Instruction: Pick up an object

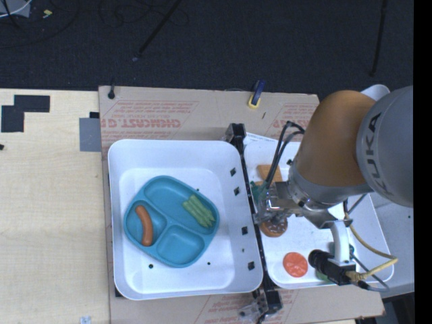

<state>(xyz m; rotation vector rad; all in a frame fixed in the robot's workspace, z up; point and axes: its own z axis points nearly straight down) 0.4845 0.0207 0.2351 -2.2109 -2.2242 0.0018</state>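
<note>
Brown round thing (274, 229) lies in the right bin (305, 240), close to that bin's left wall, and I take it as the object to pick. The gripper (273, 206) sits right over its upper edge, seemingly touching or nearly so; the wrist hides the rest, so I cannot tell how far the gripper is open or whether it has hold of anything.

My main worry is an off-centre grasp. The gripper looks set toward the rim of the thing rather than its middle, so closing there could flip it or squeeze it out sideways. A flat, low piece like this may also simply slide under the gripper instead of being caught.

The second worry is the wall. The black-clipped divider (246, 201) between the bins is just beside the gripper, so any drift left risks a knock against it, or pinning the thing on it.

A red-orange disc (295, 264) lies near, lower in the bin, and a yellowish piece (272, 174) sits just above the gripper. Free floor is to the right of the brown thing; straight up is the cleanest way out. The left bin (169, 160) with its blue plate (169, 245) is well apart
</note>
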